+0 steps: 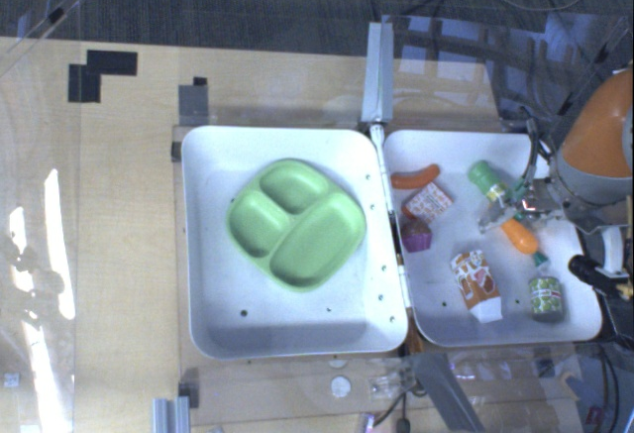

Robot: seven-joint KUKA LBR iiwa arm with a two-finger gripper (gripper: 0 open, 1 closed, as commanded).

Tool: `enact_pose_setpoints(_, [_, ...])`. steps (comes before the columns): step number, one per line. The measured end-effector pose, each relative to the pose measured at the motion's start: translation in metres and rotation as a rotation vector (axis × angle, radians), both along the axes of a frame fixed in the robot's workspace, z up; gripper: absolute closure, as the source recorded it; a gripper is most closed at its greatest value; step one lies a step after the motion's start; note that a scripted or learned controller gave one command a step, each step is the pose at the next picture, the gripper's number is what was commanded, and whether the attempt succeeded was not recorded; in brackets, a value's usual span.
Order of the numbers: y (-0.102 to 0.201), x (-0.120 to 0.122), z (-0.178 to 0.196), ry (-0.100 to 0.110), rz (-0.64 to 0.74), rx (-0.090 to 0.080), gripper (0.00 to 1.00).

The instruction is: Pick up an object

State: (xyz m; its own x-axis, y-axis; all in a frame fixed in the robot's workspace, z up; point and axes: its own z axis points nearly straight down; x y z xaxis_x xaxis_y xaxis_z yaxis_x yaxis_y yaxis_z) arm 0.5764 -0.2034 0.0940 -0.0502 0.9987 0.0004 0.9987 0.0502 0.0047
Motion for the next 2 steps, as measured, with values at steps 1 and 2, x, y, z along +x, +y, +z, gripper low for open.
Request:
enact_pose_setpoints(1, [0.001, 0.002, 0.012, -0.006, 0.002, -0.001, 1.00])
enact_pose_setpoints(2, [0.068, -0.024, 0.126, -0.005, 0.030, -0.002, 1.00])
